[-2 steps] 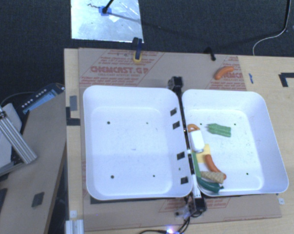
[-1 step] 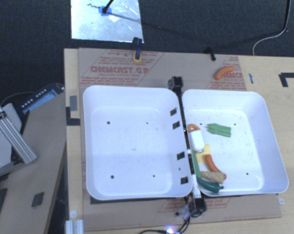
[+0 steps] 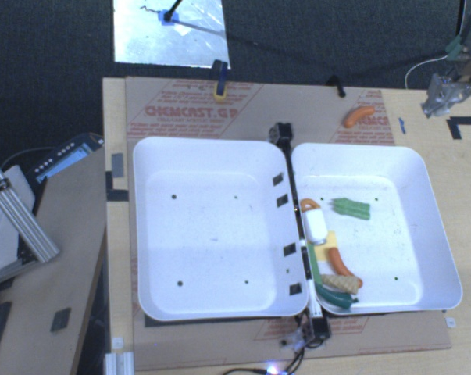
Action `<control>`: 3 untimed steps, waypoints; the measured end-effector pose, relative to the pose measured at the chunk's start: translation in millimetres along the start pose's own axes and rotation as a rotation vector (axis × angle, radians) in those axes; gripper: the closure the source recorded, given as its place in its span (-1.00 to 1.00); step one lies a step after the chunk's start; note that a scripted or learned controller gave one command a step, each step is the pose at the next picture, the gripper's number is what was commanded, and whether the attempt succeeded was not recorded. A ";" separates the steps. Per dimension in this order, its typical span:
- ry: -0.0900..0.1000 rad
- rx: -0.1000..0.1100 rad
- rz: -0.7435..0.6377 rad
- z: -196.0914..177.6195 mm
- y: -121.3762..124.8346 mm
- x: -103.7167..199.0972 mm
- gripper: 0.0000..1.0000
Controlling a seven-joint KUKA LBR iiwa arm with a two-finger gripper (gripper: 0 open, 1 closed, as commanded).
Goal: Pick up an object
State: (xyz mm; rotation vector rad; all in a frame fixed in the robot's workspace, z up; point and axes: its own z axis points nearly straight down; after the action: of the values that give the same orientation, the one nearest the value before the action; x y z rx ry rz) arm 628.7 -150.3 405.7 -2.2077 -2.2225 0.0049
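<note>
My gripper [image 3: 451, 92] hangs at the far right, past the right bin [image 3: 422, 209]; whether it is spread or pressed together, I cannot tell. The green object [image 3: 351, 208] lies in that bin, well apart from me, toward its left wall.

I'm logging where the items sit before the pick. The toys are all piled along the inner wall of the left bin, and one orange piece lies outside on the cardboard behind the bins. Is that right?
Not quite: the camera view shows the pile, including the green piece and the orange sausage, in the right bin, along its inner wall. The stray orange piece does lie on the cardboard behind the bins.
</note>
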 end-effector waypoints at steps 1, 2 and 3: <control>-0.009 -0.027 0.004 -137.3 -25.0 -9.0 1.00; -0.007 -0.011 0.008 -129.0 16.1 -57.0 1.00; 0.000 -0.002 -0.005 -28.0 31.8 22.8 1.00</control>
State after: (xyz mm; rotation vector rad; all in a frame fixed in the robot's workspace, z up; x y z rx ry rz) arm 660.6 -127.4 433.5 -2.2030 -2.2287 0.0027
